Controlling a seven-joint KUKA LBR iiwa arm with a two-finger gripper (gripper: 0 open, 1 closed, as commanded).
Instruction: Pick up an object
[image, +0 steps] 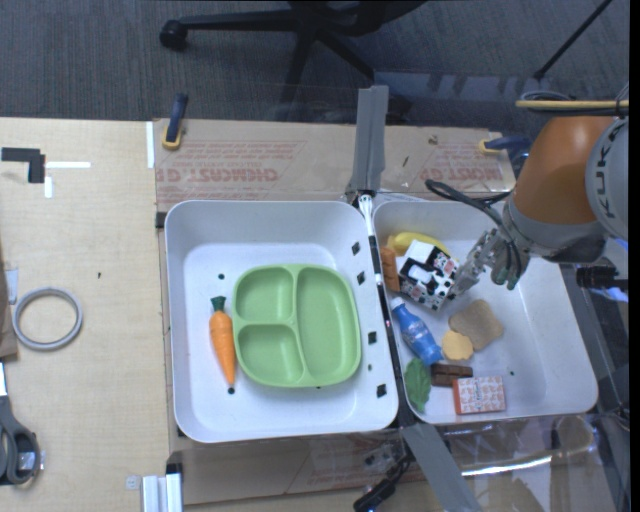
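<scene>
a: where's the two-finger gripper (470, 278) sitting right now?

b: low in the right-hand shallow white bin (540, 395), toward its upper left part. the tips are touching or just beside the black-and-white patterned cube (428, 276), on the cube's right side.

a: so the cube is the likely target?

b: that's my guess. it lies just to the view's left of the fingertips, leaning against the yellow banana-shaped toy (408, 241) behind it. i'd judge the move turns on whether the fingers straddle the cube's right edge or merely brush it.

a: are the fingers apart or together?

b: i cannot tell; the metal tips blur into the cube's pattern, and nothing is plainly clamped between them.

a: what else is close?

b: the blue plastic bottle (417, 334) lies below the cube, its long axis running from upper left to lower right. the tan bread-slice toy (477, 322) sits just below the gripper. either could get bumped.

a: and the other bin?

b: the left white bin (190, 400) holds a green divided plate (297, 325) and an orange carrot toy (223, 340), well apart from the arm.
</scene>
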